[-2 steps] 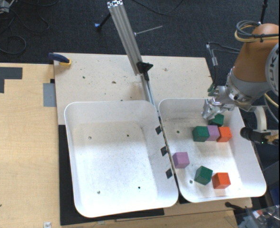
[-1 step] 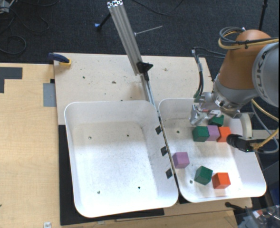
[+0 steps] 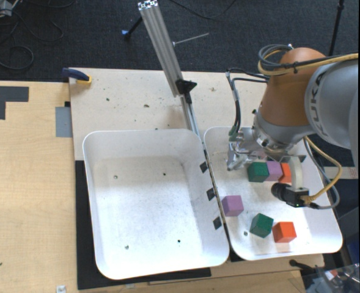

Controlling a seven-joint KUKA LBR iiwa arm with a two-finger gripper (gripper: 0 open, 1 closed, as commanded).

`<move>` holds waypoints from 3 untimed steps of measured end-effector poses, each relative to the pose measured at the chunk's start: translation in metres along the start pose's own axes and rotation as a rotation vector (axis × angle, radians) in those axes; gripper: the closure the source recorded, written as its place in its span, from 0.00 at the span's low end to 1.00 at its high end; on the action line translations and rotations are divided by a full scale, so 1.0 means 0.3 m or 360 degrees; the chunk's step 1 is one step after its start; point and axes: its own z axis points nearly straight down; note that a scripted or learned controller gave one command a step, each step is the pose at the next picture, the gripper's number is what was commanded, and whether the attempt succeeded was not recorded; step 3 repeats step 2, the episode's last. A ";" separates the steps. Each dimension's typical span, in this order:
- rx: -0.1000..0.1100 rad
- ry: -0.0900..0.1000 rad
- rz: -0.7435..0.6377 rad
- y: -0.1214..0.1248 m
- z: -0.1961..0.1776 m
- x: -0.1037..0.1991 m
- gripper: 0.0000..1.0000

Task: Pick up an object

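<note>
Currently the grey KUKA arm with its orange band [image 3: 290, 96] reaches in from the right and sits over the far part of the right shallow white bin [image 3: 326, 240]. The two-finger gripper [image 3: 238, 154] is mostly masked by wrist hardware and cables; whether it is wide, narrow or holding anything cannot be determined.

Just beside the gripper lies a green cube [image 3: 258, 171], with a pink block [image 3: 275, 170] and an orange piece [image 3: 286, 173] touching behind it, both partly hidden by the wrist.

Nearer the camera, well apart from the gripper, lie a purple cube [image 3: 232, 205], a dark green cube [image 3: 261, 224] and an orange cube [image 3: 284, 231].

The left shallow white bin [image 3: 94, 157] adjoins the right bin.
</note>
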 end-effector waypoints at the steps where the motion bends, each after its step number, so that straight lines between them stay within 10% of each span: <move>1: 0.0000 0.0000 0.0000 -0.048 0.007 0.164 1.00; 3: 0.0000 -0.0001 -0.0001 -0.135 -0.015 0.303 1.00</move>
